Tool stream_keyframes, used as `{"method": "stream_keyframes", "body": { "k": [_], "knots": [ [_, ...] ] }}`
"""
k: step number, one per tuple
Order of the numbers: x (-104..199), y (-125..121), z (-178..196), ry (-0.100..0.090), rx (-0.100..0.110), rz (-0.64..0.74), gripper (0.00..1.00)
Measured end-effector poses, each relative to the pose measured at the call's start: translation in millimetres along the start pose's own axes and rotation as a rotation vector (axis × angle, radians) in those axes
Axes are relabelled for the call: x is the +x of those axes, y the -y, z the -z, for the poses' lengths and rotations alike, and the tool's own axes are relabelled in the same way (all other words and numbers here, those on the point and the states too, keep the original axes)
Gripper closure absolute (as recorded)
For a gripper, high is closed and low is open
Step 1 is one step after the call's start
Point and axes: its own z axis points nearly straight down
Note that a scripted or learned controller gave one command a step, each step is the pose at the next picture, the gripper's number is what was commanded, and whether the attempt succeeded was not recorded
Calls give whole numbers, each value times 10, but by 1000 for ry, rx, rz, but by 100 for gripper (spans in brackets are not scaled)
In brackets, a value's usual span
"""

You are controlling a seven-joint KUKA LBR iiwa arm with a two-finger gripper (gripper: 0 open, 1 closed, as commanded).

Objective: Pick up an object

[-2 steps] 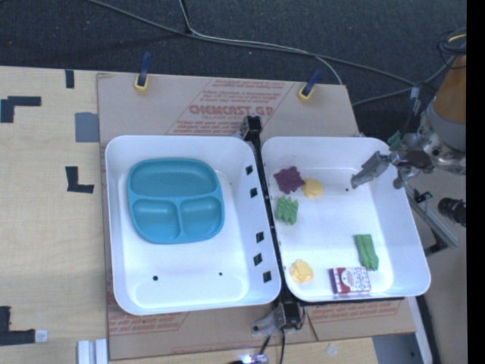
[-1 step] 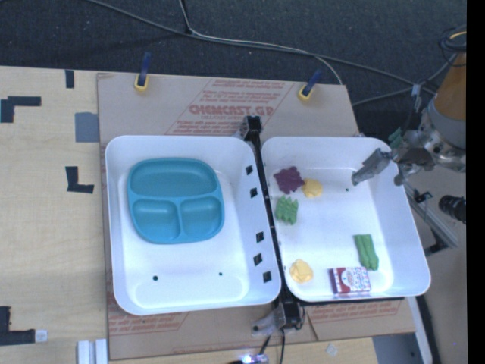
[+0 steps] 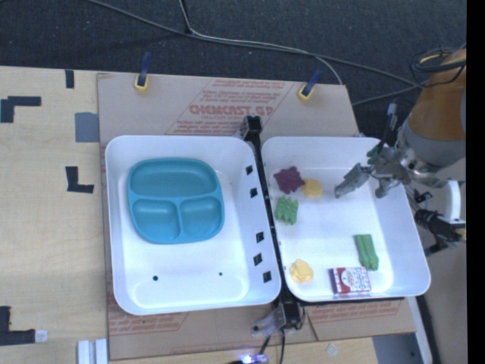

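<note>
The right bin (image 3: 394, 203) holds several small objects: a purple piece (image 3: 288, 178), a small yellow piece (image 3: 312, 188), a green leafy piece (image 3: 286, 210), a long green piece (image 3: 366, 251), a yellow piece (image 3: 301, 271) and a red-and-white box (image 3: 349, 280). My gripper (image 3: 364, 186) hangs over the upper right part of this bin, to the right of the small yellow piece. Its fingers (image 3: 347, 184) are spread open with nothing between them.
The left bin (image 3: 136, 279) holds a blue divided plate (image 3: 176, 200). A black divider with clips (image 3: 261, 218) runs between the bins. Cables cross the dark floor behind the bench, and two yellow clamps (image 3: 142, 82) hold the board's far edge.
</note>
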Motion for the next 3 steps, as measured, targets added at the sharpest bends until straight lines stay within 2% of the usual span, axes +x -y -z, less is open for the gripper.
{"method": "stream_keyframes", "body": {
  "k": [2,3],
  "knots": [
    [65,-31,-922,0,-1,0,0],
    [67,-37,-799,0,-3,0,100]
  ]
}}
